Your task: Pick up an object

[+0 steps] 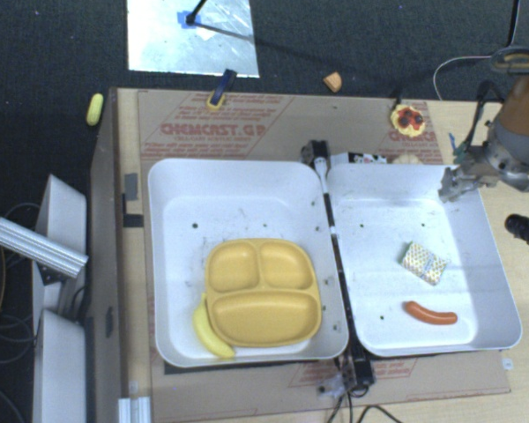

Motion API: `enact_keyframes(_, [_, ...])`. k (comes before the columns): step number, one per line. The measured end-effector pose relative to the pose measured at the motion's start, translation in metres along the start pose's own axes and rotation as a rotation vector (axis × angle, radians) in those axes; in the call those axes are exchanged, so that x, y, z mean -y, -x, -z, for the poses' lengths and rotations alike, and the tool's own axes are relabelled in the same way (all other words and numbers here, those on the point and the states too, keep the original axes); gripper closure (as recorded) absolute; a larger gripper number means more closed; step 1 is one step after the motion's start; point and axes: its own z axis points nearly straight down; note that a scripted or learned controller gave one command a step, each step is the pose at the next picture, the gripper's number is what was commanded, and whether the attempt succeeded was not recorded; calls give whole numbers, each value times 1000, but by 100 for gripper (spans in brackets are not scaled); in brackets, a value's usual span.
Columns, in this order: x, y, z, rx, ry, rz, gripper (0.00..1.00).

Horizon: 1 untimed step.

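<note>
In the right bin (476, 236) lie a small patterned yellow-and-white block (423, 262) and, nearer the front, an orange-red sausage (430, 314). The left bin (172, 236) holds a yellow divided plate (263, 290) with a yellow banana (210, 331) tucked against its front left edge. My gripper (452, 186) hangs over the right bin's far right corner, well behind the block and apart from it. Nothing shows between its fingers.
A black divider (328, 227) runs between the two bins. On the bench behind them sit a small pizza toy (408, 119), an orange bit (333, 82) and a blue-and-yellow tool (220, 87). A yellow piece (94, 108) lies off the bench's left corner.
</note>
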Motion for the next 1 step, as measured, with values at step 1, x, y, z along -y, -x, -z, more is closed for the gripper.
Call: enact_keyframes(1, [0, 0, 0, 0, 0, 0, 0])
